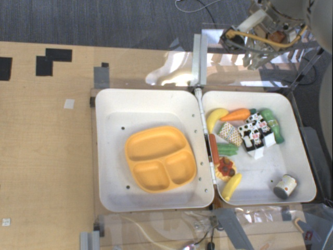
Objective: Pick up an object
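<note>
Leftward, yellow tray (160, 158) fills one bin (112, 113); toys crowd the other bin (291, 113).

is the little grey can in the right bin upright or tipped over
Tipped over: the grey can lies on its side on the right bin floor, round end facing the camera.

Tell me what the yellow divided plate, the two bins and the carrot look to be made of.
Divided plate: likely moulded plastic, matte yellow-orange, rounded compartments. Left bin and right bin: probably thin formed plastic, smooth white, soft rounded corners. Carrot: seemingly toy plastic, uniform orange with slight sheen.
</note>
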Tool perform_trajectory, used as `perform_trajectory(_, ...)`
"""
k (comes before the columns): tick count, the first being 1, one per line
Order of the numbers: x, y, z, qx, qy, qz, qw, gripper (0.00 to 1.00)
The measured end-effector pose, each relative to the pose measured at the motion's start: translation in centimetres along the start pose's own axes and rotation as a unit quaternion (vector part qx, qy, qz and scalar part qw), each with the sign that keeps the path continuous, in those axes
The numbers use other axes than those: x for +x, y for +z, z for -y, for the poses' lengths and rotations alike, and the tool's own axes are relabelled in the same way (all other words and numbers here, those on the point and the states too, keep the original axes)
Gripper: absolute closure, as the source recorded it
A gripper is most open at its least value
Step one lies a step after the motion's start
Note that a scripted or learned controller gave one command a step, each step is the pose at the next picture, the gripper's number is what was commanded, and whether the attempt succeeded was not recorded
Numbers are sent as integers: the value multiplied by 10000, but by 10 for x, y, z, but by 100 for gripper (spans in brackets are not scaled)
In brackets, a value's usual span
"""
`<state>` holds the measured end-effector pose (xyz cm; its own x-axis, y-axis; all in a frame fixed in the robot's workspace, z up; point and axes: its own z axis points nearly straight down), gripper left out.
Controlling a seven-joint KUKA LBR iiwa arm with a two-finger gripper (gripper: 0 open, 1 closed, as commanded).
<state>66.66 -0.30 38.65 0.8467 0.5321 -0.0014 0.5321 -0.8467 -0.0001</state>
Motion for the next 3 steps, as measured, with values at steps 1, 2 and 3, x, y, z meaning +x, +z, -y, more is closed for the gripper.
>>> perform_trajectory(1, -15, 20, 3, 5, 1075, -8, 9942, 100)
perform_trajectory(2, 6, 18, 19, 2, 1774, -10, 9841, 100)
perform_trajectory(3, 4, 15, 22, 0, 1778, -6, 9841, 100)
